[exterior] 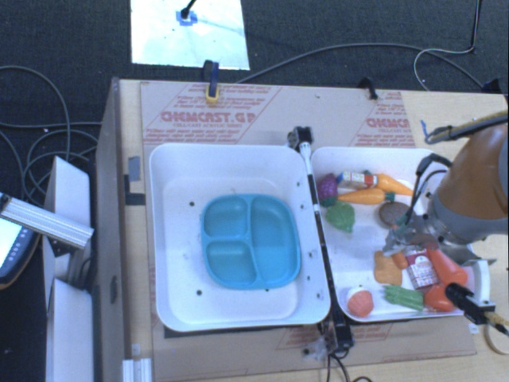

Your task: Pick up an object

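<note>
On the tabletop (262, 110) two shallow white bins sit side by side. The left bin (179, 173) holds a blue divided plate (250, 241) with three compartments, lying flat near its middle. The right bin (362, 161) carries a clutter of toy foods: a purple piece (327, 187) and a green leafy piece (342, 216) near its left wall, an orange carrot (374, 197) and a small bottle (358, 179) toward the far side, a brown round disc (390, 212), an orange slab (387, 270), a red-labelled bottle (419, 268), a green pod (404, 297) and a round peach-coloured fruit (360, 302) near the front edge. The arm (477, 181) reaches in from the right, its orange band above the wrist, and the end effector (400, 241) is low over the right bin, just beside the red-labelled bottle and the orange slab. How wide it stands cannot be told from this angle, and nothing is clearly seen held in it.
</note>
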Available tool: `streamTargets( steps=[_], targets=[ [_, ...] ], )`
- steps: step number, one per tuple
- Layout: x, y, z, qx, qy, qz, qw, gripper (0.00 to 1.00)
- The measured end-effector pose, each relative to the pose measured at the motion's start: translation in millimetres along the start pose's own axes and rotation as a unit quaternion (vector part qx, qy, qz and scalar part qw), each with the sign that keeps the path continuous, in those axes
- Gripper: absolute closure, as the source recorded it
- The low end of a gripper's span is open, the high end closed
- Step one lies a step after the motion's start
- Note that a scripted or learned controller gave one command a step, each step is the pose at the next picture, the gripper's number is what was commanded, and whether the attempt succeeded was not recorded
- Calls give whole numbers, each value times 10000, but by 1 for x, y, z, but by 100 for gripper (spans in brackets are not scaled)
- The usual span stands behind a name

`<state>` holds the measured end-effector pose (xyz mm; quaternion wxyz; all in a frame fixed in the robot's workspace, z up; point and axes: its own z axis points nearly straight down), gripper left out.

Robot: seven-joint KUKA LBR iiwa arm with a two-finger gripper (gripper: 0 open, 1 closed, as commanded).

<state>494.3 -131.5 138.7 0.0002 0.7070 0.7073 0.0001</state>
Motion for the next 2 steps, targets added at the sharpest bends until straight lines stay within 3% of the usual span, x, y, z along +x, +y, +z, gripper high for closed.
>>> streamTargets(
  steps=[1, 2],
  targets=[
    [56, -7, -131, -12, -1, -14, 10000, 100],
    [116, 2, -93, 3, 1, -14, 10000, 100]
  ],
)
